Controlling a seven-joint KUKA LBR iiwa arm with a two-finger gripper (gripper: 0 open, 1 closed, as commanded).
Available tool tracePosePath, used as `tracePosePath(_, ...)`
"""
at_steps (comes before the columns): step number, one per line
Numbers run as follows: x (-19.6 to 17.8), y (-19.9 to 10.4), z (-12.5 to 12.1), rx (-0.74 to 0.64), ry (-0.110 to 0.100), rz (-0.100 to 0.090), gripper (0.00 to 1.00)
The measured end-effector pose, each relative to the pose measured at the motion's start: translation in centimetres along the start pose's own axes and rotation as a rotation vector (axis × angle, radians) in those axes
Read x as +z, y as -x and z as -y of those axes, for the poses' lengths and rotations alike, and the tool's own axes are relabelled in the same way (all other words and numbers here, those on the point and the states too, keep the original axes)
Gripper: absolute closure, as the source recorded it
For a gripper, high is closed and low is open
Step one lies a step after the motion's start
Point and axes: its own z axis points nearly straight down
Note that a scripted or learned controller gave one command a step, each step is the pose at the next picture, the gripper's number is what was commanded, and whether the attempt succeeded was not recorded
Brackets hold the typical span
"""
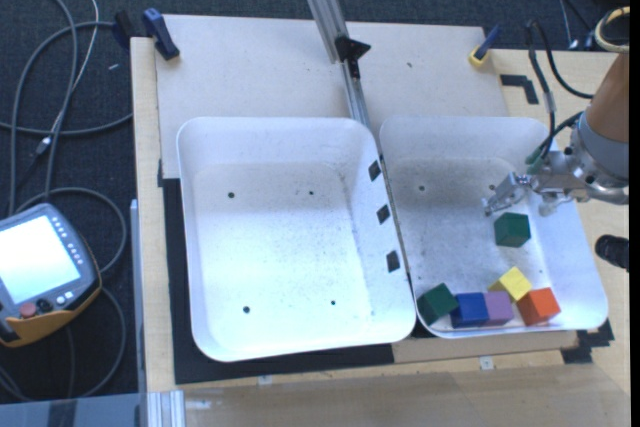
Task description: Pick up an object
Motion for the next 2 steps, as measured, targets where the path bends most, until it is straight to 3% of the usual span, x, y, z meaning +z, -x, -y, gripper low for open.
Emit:
tracePosePath(1,10.8,4.1,-1.0,0.003,-0.008,-0.001,0.00)
tracePosePath(2,9.3,3.9,-1.3,0.000,0.000,-0.001,1.00)
